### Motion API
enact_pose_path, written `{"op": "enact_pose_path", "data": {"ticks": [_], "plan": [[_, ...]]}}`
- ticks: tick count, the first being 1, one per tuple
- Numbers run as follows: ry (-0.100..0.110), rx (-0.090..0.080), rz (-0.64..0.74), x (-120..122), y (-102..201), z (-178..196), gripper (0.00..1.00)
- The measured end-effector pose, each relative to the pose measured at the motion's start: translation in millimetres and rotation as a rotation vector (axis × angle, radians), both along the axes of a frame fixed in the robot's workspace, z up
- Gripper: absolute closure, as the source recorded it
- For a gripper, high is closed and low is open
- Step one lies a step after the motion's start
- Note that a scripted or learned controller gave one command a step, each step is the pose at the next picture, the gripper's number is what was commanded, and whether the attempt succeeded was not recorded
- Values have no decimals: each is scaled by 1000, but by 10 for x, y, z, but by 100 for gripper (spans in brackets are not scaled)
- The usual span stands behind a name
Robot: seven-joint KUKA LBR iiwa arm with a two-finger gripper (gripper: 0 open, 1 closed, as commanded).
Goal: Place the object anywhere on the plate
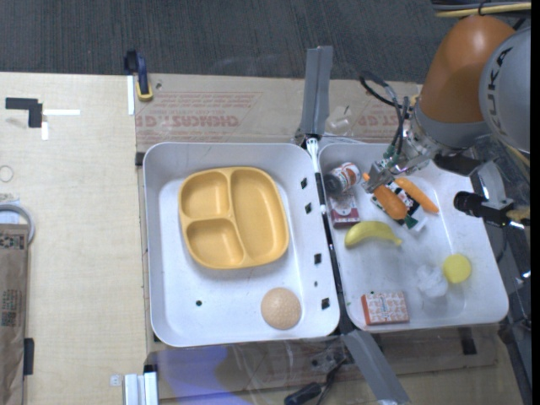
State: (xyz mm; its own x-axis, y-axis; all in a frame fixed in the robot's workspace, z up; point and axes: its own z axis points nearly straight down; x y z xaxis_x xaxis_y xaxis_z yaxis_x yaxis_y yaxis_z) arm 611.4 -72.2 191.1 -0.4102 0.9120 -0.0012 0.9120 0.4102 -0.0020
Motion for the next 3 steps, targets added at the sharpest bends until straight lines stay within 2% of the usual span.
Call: {"op": "enact_pose_path", "data": {"ticks": [1, 2, 3], "plan": [[0, 1, 65, -1, 673, -3, 100], [0, 1, 189, -358, 1515, 0, 100], [3, 1, 428, -540, 2166, -464, 100]]}}
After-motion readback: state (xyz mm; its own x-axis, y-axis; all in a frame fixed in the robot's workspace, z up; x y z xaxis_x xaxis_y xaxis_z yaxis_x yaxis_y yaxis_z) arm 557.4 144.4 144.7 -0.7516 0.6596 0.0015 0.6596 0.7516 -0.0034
